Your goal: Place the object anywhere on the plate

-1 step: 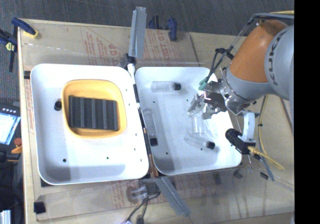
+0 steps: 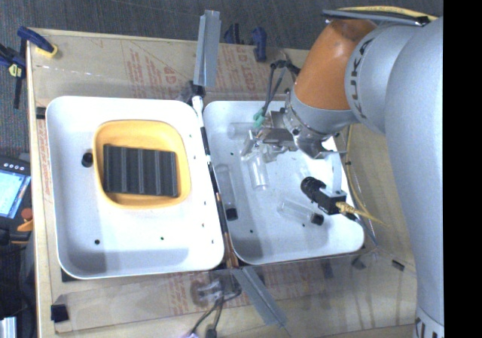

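Two bins: white and shallow, side by side on the wooden bench (image 2: 113, 58); left bin (image 2: 56, 178), right bin (image 2: 275, 246), rims touching down the middle.
Plate (image 2: 139, 128): yellow, rounded square, flat in the left bin, nearer the far wall than the near one.
Dark ridged block (image 2: 141, 171): grey-black with lengthwise grooves, lying flat on the plate and covering most of its middle; yellow rim showing all round it.
Small black bit (image 2: 87, 158): on the left bin floor, just beside the plate's left edge, apart from the block.
Arm (image 2: 376, 80): grey, reaching in from the right, orange band (image 2: 327, 65) over the right bin's far right corner.
Gripper (image 2: 256, 156): low over the right bin's far left part, well apart from the plate.
Grip state: cannot tell, the tip is pale and blurs into the white floor.
Clear piece (image 2: 296, 211): see-through, lying on the right bin floor near its right side; shape unclear.
Small dark piece (image 2: 230, 214): right bin, against its left wall.
Clamps: blue, one (image 2: 260, 39) on the bench's far edge, one (image 2: 38, 39) at its far left corner.
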Controlling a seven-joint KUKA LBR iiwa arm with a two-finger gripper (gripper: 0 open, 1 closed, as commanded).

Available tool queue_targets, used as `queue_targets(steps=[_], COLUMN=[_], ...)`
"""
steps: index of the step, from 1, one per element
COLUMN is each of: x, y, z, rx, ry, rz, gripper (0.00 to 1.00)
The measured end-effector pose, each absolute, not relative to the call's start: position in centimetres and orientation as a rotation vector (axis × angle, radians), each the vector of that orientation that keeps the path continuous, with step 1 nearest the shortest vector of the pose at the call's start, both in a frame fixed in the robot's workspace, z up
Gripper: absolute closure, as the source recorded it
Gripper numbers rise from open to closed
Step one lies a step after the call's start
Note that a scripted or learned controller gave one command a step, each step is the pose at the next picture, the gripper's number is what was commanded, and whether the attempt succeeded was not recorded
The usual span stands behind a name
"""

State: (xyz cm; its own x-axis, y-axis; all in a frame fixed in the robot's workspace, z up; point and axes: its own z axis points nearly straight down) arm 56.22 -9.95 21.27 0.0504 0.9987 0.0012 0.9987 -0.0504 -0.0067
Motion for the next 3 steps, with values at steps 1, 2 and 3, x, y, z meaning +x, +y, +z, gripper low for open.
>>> queue_targets(steps=[1,2,3], x=[61.0,59.1,59.1], y=[-2.7,-0.8,-0.9], z=[20.4,19.0,19.0], rx=[-1.914,-1.544,-1.545], ry=[-2.49,-2.73,-2.73], rz=[0.002,0.005,0.006], gripper=[1.0,1.0,0.0])
